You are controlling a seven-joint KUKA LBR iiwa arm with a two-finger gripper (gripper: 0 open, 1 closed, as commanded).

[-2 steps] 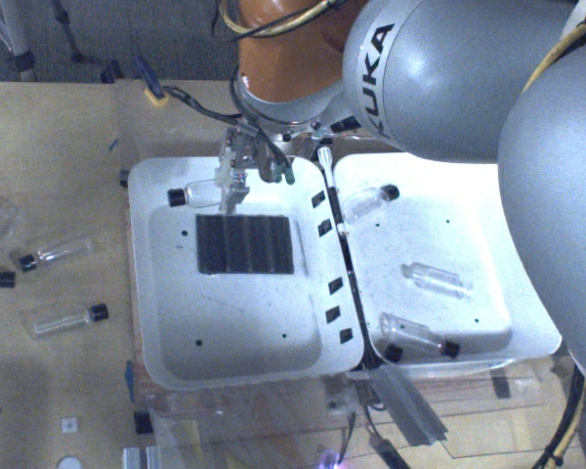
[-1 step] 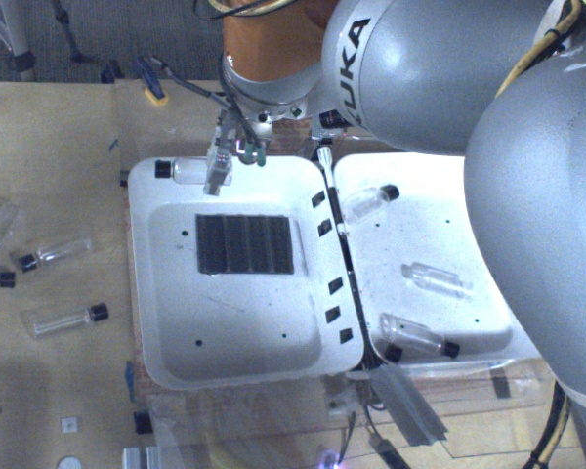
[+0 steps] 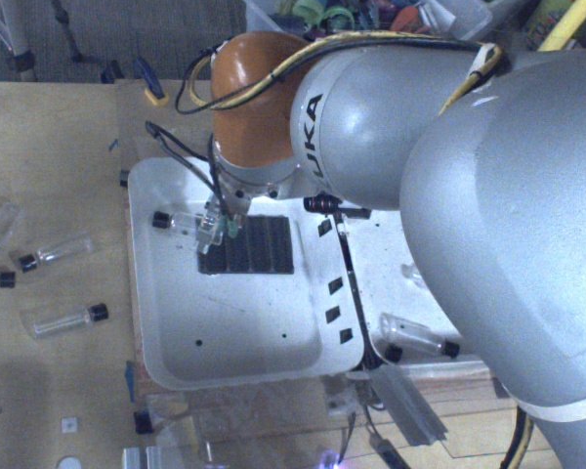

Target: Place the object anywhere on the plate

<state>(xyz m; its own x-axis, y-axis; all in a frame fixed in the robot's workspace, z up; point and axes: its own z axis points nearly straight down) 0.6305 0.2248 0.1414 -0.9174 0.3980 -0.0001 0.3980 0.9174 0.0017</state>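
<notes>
Starting at the near edge, the wooden bench point(image 3: 59, 399) is pale and a little worn, with some small metal parts point(image 3: 405, 410) lying in front of the bins. On its left side, outside the bins, several clear tubes with black caps point(image 3: 66, 319) lie apart from each other. The left bin point(image 3: 234, 360) is shallow and white, with a few dark specks on its floor. In the right bin point(image 3: 391, 252), another clear tube point(image 3: 422, 338) lies near the front wall.

Further back in the left bin lies the plate point(image 3: 254, 246), a dark ribbed rectangle, flat on the floor. The gripper point(image 3: 215, 229) hangs over the plate's left edge, under the orange band of the arm point(image 3: 391, 135). Whether the claw is wide or narrow I cannot tell, because it is small and blurred. The object, a clear vial with a black cap point(image 3: 179, 223), lies on the bin floor just left of the plate, with one end reaching the gripper.

Behind the bench stands a clear box of colourful toys point(image 3: 371, 3) on a grey carpet point(image 3: 78, 18).
</notes>
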